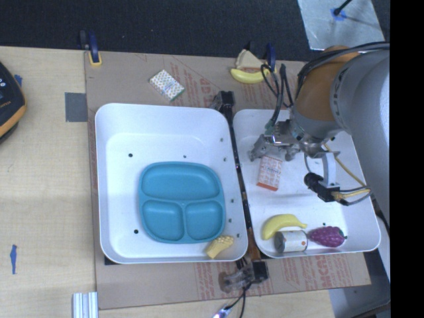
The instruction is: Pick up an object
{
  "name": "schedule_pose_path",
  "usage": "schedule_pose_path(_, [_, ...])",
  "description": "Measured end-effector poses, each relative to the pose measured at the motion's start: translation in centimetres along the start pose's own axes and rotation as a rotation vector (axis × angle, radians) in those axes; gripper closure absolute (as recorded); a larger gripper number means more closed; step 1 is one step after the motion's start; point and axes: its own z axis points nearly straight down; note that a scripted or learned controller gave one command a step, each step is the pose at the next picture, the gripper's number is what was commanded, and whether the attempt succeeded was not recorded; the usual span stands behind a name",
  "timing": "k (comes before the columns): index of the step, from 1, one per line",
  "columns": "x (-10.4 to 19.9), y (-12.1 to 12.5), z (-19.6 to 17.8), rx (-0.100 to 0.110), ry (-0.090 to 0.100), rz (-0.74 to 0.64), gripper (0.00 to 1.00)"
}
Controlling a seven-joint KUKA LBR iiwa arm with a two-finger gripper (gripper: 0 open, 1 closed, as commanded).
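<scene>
The small carton [269, 173] is lying in the right bin [361, 244], toward its twelve o'clock end. The gripper [272, 150] is hovering just above it with fingers apart, gripping nothing. It should be descending squarely, straddling the carton's narrow sides before closing, avoiding the banana [281, 224] at six o'clock.

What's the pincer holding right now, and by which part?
Cannot be told. The pincer sits right above the top end of the small white-and-orange box in the right bin, but no grip is visible.
</scene>
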Motion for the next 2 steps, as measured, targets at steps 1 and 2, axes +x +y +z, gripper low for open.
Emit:
schedule_pose_path(1, [-0.7,-2.3,0.0,0.002,0.000,0.000,0.00])
schedule_pose_path(2, [-0.7,-2.3,-1.0,0.004,0.000,-0.003,1.00])
